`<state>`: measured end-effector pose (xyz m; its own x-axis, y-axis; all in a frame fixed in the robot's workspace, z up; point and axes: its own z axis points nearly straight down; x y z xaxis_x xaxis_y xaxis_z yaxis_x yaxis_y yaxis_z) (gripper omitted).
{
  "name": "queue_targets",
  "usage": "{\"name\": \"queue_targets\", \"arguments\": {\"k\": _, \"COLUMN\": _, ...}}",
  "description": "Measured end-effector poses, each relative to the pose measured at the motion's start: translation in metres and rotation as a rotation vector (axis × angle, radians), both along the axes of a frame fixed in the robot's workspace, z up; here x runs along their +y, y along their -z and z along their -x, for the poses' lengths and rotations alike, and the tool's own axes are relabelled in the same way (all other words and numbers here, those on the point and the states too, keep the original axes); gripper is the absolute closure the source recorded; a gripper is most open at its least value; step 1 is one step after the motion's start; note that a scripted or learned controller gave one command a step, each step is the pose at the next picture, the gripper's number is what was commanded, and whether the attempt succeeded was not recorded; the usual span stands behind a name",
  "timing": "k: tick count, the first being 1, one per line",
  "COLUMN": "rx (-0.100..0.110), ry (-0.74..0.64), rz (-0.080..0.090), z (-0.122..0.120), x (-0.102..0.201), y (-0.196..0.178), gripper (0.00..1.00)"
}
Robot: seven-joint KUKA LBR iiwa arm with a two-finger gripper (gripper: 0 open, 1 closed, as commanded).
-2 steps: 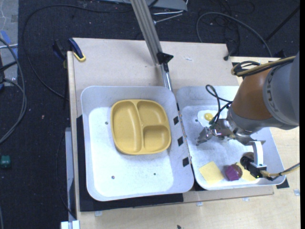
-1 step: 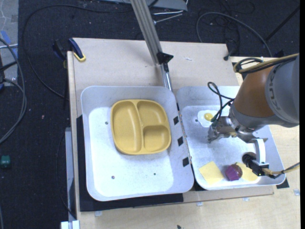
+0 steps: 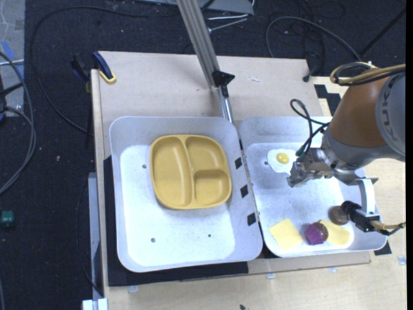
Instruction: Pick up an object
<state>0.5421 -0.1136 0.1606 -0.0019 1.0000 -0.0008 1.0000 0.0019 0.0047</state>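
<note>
Right now the arm [image 3: 371,118] is reaching in from the right and the tool [image 3: 298,175] is hanging over the right bin [image 3: 293,205], w/ the fried egg [image 3: 280,159] lying just beside it, up and to the left. That's the relation that matters: the egg is the nearest thing, much closer than the rest, so I'm judging a short shift up-left then a drop is what's needed. The egg is flat and roundish, no real long axis, so approach angle prob isn't mattering much.

Tool state: can't tell, too small and dark to read. Nothing is visibly held.

Other items are sitting lower in the same bin, well apart from the tool: yellow slice [image 3: 286,232], purple piece [image 3: 315,233], brown piece [image 3: 339,214]. The yellow tray [image 3: 191,171] is lying in the left bin [image 3: 132,192], across the divide.
</note>
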Motion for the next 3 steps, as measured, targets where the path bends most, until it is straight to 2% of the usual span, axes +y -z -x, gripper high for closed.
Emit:
{"name": "queue_targets", "arguments": {"k": 1, "rx": -0.001, "ry": -0.001, "rz": 0.001, "z": -0.002, "x": 0.0, "y": -0.053, "gripper": 1.0}}
{"name": "queue_targets", "arguments": {"k": 3, "rx": 0.008, "ry": -0.006, "rz": -0.003, "z": 0.02, "x": 0.118, "y": -0.044, "gripper": 1.0}}
